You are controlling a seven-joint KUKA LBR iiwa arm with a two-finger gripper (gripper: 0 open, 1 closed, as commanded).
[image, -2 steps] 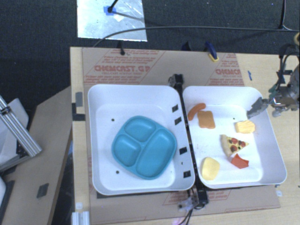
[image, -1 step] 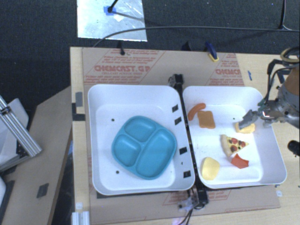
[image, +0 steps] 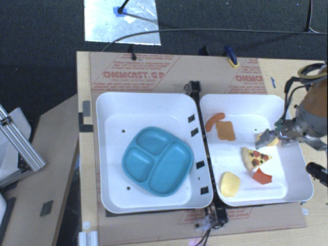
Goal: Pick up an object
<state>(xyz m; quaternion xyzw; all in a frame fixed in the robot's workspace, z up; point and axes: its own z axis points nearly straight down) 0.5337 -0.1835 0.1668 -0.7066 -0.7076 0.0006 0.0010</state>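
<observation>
Nearest to us in the right white bin (image: 294, 186) we see a yellow lemon-shaped toy (image: 230, 183), a red piece (image: 262, 177) and a toy pizza slice (image: 254, 158). Farther back, the grey two-finger gripper (image: 266, 138) hangs just above the pizza slice, holding nothing; whether its tips are apart we cannot tell. Behind lie a brown toy toast (image: 225, 131) and an orange sausage (image: 214, 120); the left bin (image: 110, 137) holds a blue divided plate (image: 157, 160).

floor: dark carpet (image: 41, 35) | silver sheet (image: 121, 14) | bench: brown cardboard (image: 169, 70)
</observation>
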